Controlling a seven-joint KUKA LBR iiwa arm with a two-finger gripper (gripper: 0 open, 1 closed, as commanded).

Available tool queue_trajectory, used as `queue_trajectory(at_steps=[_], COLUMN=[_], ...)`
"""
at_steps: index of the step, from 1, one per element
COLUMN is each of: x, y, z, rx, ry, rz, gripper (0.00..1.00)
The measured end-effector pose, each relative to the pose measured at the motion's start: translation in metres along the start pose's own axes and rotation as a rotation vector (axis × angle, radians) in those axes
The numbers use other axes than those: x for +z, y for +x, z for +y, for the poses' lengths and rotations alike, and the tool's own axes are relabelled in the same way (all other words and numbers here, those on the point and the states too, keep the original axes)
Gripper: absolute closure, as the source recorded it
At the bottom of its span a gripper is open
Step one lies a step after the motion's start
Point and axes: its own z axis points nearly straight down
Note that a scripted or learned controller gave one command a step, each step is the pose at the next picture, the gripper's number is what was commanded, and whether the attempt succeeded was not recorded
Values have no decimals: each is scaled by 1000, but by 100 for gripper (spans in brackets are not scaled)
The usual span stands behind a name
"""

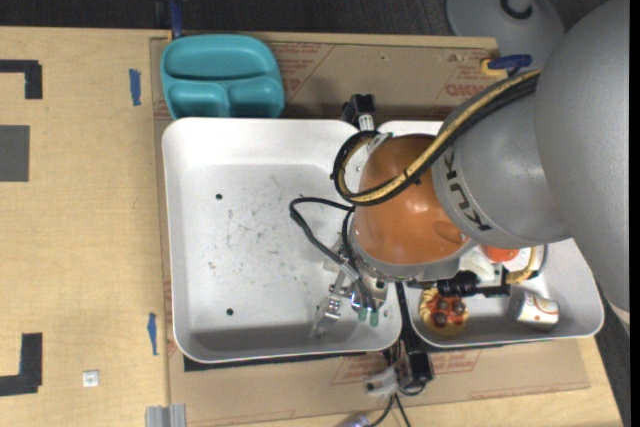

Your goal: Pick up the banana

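Arm (560, 145) over bins; pincer (350, 307) low in left bin (230, 215), state unclear

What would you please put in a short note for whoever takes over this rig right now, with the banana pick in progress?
End effector: low over the near right corner of the left bin; I see nothing between its parts, and cannot tell if it is open or shut.
Banana: I cannot pick it out; the arm covers much of the right bin, where a few small items lie.
Done: no pick that I can see.
Left: find the banana, grasp it, lift it.
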Motion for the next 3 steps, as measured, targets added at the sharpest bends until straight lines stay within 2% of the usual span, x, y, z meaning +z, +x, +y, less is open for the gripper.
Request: queue_trajectory(at_steps=[1,2,3], x=[0,0,-52], y=[24,6,29], z=[69,132,123], rx=[-118,-58,483], ry=[-4,-3,-1], rz=[-6,-4,-2], gripper=[0,0,0])
